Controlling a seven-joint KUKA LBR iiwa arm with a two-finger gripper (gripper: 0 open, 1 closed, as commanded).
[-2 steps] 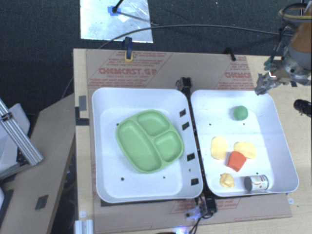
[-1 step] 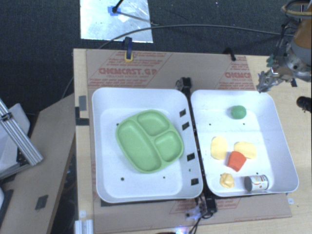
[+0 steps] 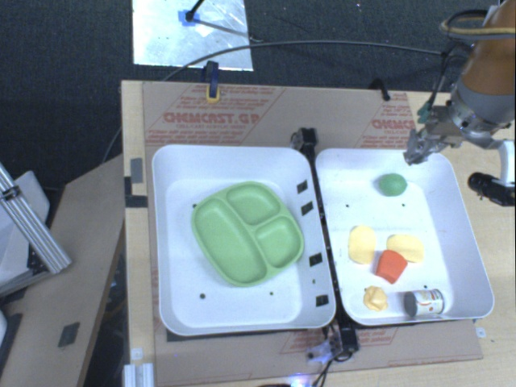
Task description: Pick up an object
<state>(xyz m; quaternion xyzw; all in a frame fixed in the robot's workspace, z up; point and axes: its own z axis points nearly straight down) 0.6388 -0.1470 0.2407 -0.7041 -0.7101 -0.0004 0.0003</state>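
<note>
The right bin (image 3: 459, 216) holds a green round object (image 3: 393, 185) near its far side. Lower down lie two yellow pieces (image 3: 362, 244) (image 3: 406, 247), an orange-red block (image 3: 391, 266), a small yellow lump (image 3: 375, 298) and a little can (image 3: 425, 303) on its side. My gripper (image 3: 418, 148) hangs over the bin's far right corner, up and to the right of the green object, with nothing seen in it. The left bin (image 3: 173, 216) holds a green divided tray (image 3: 247, 232).
A cardboard sheet (image 3: 242, 115) lies under both bins. Black clips (image 3: 310, 208) line the seam between them. A blue clamp (image 3: 211, 79) sits at the cardboard's far edge. A black fixture (image 3: 492, 188) juts in at the right.
</note>
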